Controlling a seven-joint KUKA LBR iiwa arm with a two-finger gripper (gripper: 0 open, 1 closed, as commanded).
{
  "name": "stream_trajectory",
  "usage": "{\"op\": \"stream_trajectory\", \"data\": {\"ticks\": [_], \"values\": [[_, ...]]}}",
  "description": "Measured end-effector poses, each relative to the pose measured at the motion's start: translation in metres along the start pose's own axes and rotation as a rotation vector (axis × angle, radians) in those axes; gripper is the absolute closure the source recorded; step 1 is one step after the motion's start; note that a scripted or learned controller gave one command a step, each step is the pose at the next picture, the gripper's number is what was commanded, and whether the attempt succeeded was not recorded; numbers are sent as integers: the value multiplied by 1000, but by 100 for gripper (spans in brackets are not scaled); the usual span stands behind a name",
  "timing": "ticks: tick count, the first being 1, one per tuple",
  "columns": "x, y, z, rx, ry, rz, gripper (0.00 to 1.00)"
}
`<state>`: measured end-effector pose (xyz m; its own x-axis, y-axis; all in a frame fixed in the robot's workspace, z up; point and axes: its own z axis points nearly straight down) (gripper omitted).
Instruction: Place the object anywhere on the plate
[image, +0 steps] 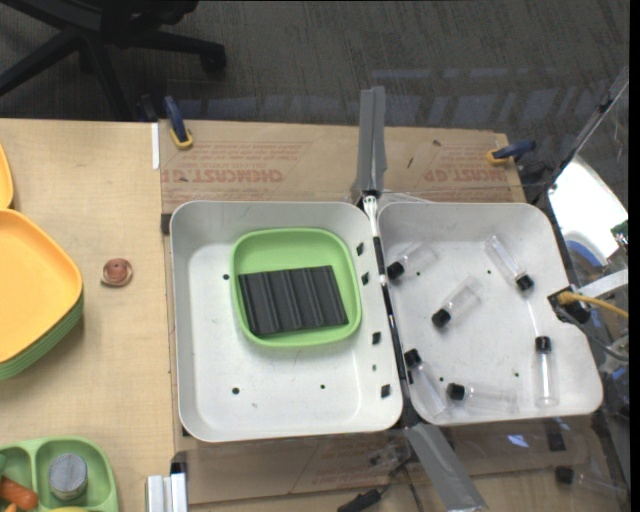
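A dark ribbed object (293, 300) lies flat on the green plate (296, 244) in the left bin (200, 390). Clear capped vials (455, 301) lie scattered across the right bin (570, 380).

One camera hangs above the bench (90, 200) and looks down at a slant, far enough off to take in both white bins whole. The left bin (200, 390) fills the middle of the frame, the right bin (570, 380) sits right of centre. The far edge of the bench runs across the upper part, with dark floor (300, 50) beyond it along the top. The bench's near edge is cut off at the bottom.
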<state>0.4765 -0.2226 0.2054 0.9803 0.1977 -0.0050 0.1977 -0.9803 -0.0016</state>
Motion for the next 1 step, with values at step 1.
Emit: {"op": "stream_trajectory", "data": {"ticks": [1], "values": [[9, -44, 39, 1, 0, -3, 0]]}}
